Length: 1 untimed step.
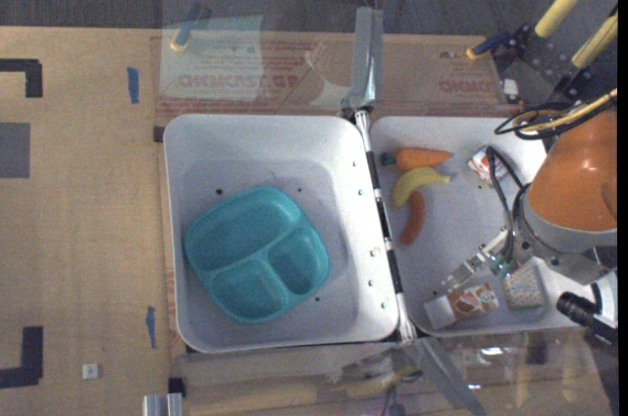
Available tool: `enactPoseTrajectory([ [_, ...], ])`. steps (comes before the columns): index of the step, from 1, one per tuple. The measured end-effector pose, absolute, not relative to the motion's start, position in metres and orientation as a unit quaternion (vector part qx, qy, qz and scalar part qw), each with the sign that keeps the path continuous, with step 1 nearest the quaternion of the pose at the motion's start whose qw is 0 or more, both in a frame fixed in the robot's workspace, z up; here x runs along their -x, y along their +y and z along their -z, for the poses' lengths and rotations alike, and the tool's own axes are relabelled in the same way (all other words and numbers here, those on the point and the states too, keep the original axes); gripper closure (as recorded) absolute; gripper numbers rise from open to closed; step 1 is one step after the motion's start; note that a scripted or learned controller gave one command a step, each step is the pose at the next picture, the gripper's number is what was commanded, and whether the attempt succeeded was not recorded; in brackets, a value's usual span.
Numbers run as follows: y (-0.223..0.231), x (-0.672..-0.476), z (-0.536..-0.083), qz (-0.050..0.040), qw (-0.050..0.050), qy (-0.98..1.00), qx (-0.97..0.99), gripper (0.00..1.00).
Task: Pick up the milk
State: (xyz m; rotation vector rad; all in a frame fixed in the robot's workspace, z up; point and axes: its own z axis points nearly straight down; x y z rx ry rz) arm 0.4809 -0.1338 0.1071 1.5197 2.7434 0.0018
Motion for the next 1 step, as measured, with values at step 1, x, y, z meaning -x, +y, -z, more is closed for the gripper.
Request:
enactPoseTrajectory([
  [1, -0.1365, -0.4811, -0.1169, -0.0012, 0.005, 0.873, -0.488, 1.0],
])
